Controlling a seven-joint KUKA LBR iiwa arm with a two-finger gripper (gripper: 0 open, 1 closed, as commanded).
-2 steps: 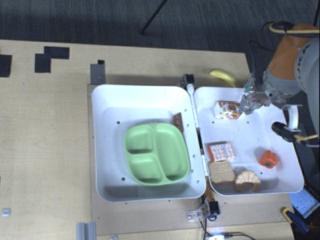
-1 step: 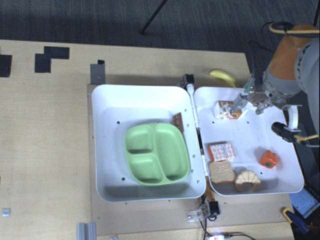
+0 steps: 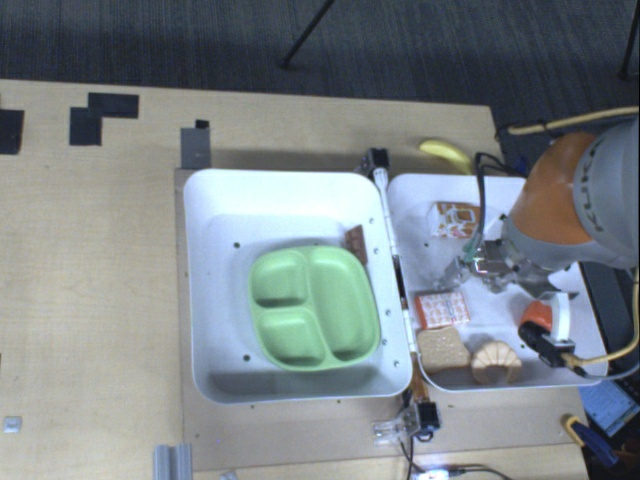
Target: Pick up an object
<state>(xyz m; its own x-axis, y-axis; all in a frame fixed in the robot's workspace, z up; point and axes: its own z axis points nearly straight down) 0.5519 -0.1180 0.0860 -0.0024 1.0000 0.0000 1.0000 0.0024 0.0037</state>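
The right bin (image 3: 425, 200) holds several items. An orange-and-white packet (image 3: 456, 218) lies near its back. A red-and-white packet (image 3: 441, 309) lies in the middle, with a brown bread slice (image 3: 443, 348) and a tan pastry (image 3: 495, 360) at the front. My gripper (image 3: 479, 262) hangs low over the bin's middle, between the two packets and just right of the red-and-white one. A small orange object (image 3: 537, 315) shows under the arm at the right.
The left bin (image 3: 215, 218) holds a green divided plate (image 3: 314, 306) and a small brown piece (image 3: 355, 240) against its right wall. A yellow banana (image 3: 446, 152) lies on the bench behind the right bin. Cables run along the arm at the right.
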